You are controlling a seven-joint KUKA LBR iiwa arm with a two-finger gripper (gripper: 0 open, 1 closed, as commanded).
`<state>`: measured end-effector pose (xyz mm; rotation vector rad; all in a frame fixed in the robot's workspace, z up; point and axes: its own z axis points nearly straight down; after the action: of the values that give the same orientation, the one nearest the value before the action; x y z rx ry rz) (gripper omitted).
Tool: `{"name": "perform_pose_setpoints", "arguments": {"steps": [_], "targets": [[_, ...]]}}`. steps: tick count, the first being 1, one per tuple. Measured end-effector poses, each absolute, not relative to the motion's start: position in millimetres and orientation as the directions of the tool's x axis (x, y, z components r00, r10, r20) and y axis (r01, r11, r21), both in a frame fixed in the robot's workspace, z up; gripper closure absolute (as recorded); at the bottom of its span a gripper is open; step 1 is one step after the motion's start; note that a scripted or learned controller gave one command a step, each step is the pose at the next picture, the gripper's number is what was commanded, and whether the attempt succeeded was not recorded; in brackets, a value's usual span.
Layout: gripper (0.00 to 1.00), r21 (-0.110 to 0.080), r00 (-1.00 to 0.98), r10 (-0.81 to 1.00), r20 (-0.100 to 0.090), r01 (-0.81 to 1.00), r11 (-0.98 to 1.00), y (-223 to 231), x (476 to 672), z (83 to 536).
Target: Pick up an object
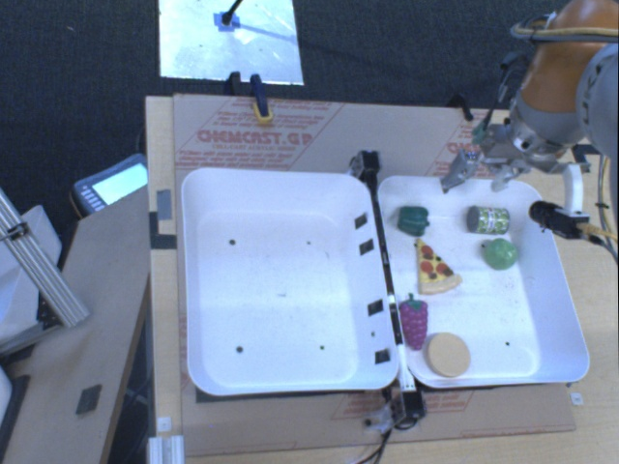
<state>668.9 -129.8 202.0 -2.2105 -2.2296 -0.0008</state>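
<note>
the grey robot arm with the orange band [571, 46] is reaching in from the right, and its two-finger gripper [481, 172] is hanging over the far edge of the right white bin [556, 307]. its two fingers are spread apart and nothing is sitting between them.

all the things to pick are lying in that right bin. the dark green toy pepper [413, 219] is sitting near the far left corner. the small grey can with a green label [488, 220] is lying on its side, just below the gripper. the round green toy fruit [500, 253] is lying just beside the can. the toy pizza slice [435, 269] is resting in the middle. the purple toy grapes [414, 319] are touching the left wall, and the flat tan round disc [448, 354] is lying near them at the close end.

some things could be going wrong here. the can is round, so it could be rolling away when a finger bumps it. the can and the green fruit are close together, so a finger could be hitting one while going for the other. the grapes are pushed up to the wall, so there is little room for a finger on that side. the pizza and the disc are flat and hard to grip.

the best open room is around the pepper and in the bare right part of the bin. the left white bin [280, 288] is giving lots of free space too.
</note>
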Motion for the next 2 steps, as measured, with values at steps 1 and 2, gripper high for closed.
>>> {"name": "perform_pose_setpoints", "arguments": {"steps": [1, 2], "targets": [[0.0, -0.002, -0.007, 1.0, 0.002, 1.0, 0.007, -87, 646.2, 158], [1.0, 0.005, -0.006, 1.0, 0.0, 1.0, 0.006, -89, 648.5, 172]]}}
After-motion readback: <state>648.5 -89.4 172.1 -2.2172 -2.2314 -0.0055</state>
